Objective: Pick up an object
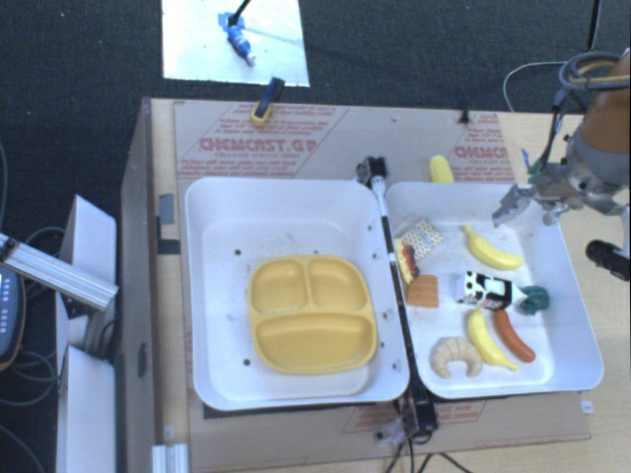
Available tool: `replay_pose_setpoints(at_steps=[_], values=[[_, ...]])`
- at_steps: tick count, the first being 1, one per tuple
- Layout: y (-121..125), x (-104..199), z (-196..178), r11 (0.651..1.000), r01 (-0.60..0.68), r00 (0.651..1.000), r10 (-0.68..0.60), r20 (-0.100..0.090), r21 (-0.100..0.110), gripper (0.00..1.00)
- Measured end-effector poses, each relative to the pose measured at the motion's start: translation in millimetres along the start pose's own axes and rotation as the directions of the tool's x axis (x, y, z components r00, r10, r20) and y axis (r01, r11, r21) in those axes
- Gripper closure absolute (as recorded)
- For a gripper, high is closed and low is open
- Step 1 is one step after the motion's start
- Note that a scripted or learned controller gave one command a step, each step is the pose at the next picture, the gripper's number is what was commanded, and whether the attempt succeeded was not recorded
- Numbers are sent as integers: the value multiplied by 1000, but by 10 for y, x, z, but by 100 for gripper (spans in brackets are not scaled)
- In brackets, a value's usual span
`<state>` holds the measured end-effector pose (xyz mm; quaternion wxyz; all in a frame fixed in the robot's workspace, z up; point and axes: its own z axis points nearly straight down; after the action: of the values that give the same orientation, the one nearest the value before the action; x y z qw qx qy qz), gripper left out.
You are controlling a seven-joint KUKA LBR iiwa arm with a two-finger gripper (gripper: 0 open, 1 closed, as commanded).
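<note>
The gripper (529, 209) hangs spread and empty just above the banana (491, 250) – likely lining up a grasp – with the croissant (456, 356) well below it

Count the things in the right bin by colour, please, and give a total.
Yellow: 2, banana and banana
Orange or red: 2, block and sausage
Tan: 1, croissant
Black-and-white: 1
Green: 1
Patterned packet: 1
Total: 8

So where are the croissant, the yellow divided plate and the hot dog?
croissant (455, 357): camera view, middle of its curve.
yellow divided plate (312, 341): camera view, floor of its large front compartment.
hot dog (514, 335): camera view, mid-length.
</note>
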<state>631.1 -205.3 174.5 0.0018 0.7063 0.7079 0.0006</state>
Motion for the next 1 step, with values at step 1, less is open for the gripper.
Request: replay_pose_setpoints(at_steps=[1], values=[[-96,254,905,1000,1,1000,-1,-2,3,0]])
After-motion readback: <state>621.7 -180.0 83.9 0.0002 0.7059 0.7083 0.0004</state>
